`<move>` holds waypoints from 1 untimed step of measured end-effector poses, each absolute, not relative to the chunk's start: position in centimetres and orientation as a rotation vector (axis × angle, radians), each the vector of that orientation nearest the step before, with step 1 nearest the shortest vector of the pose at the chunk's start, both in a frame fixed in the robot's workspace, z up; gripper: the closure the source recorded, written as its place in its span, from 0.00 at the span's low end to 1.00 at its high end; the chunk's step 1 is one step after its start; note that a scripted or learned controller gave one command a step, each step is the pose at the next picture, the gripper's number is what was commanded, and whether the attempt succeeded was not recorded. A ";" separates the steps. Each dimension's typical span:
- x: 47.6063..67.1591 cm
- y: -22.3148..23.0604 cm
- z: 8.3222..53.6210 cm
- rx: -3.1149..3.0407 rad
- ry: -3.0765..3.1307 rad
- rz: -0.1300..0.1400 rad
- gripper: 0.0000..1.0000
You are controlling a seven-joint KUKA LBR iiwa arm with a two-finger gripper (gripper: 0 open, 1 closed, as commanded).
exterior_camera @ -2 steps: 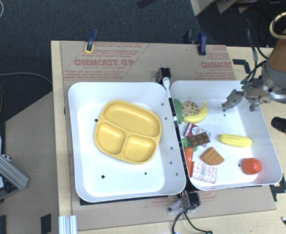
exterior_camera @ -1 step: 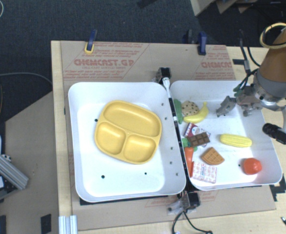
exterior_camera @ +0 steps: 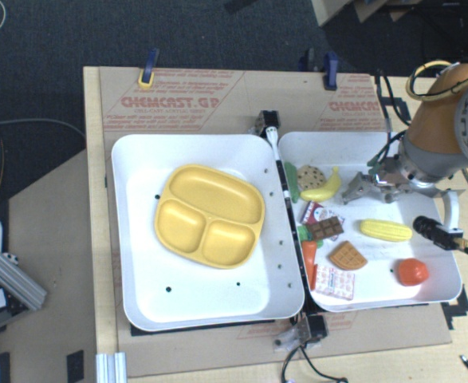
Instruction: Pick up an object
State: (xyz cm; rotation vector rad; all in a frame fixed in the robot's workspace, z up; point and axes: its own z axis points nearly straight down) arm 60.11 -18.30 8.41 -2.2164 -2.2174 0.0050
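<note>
The banana (exterior_camera: 323,187) lies in the right bin (exterior_camera: 353,144), at its upper left, just left of the gripper (exterior_camera: 359,188), whose fingers look spread open with nothing between them. Below the gripper sits a corn cob (exterior_camera: 386,230), lower still a waffle (exterior_camera: 348,256) and a tomato (exterior_camera: 412,272). A cookie (exterior_camera: 309,175) touches the banana's upper end. A yellow tray (exterior_camera: 209,215) rests in the left bin (exterior_camera: 138,214)
</note>
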 end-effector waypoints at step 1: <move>60.3 -18.4 9.9 -2.222 -2.223 -0.001 1.00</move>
